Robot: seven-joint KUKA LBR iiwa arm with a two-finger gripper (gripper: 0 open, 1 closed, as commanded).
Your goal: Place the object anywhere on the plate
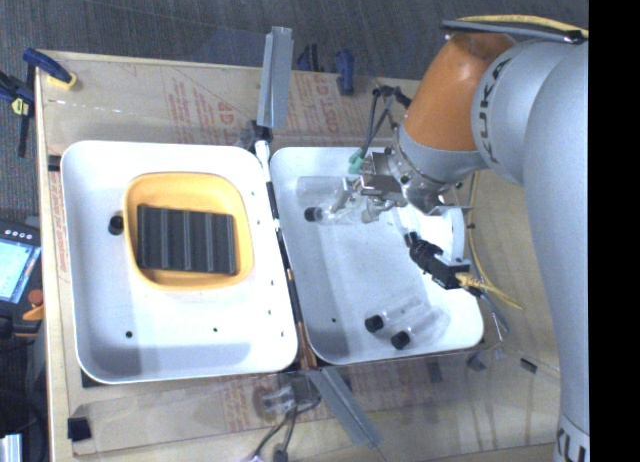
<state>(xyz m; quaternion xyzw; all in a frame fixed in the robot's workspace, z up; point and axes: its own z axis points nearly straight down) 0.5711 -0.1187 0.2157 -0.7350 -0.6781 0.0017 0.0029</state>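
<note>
A yellow plate (186, 183) with a dark ribbed centre lies in the left bin (90, 330). In the right bin (345, 280), a clear plastic bottle (328, 207) with a black cap lies on its side near the back left, cap pointing left. My gripper (372, 190) hangs low over the back of the right bin, right at the bottle's other end. The clear plastic and the gripper's metal parts blur together there, so I cannot tell whether the bottle is held.
Two more clear bottles with black caps (388, 330) lie at the front right of the right bin. A small black piece (116, 222) sits left of the plate. The raised divider (280, 250) runs between the bins. A black fitting with a yellow cable (440, 265) hangs below the wrist.
</note>
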